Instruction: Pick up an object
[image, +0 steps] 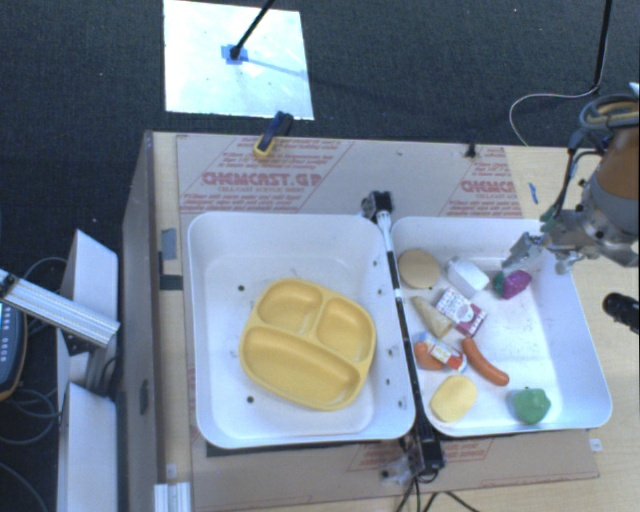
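Gripper (522, 252) first: it hangs at the far right corner of the right bin (590, 372), its grey fingers pointing down and leftward toward a small purple object (515, 284) that sits just below their tips, and whether they are spread, closed or touching that piece I cannot tell. Taking the right bin as the landmark and working from its near edge back, a green lump (530, 404) lies in its near right corner with a pale yellow piece (454, 397) to the left of it along the near wall. Behind those come an orange sausage-shaped toy (485, 362), a small orange and white piece (436, 354), a pale wedge (431, 315) and a red and white packet (460, 310) clustered near the bin's left wall. Farther back sit a white block (466, 275) and a round tan disc (419, 268). To the left of the right bin, the left bin (215, 300) holds a yellow divided tray (308, 342). My judgement is that the purple object is the likeliest target, and the risk is plain: it is small and rounded and lies close to the bin's far wall, so an off-centre close could squirt it sideways, or a finger could catch the wall or nudge the white block instead.
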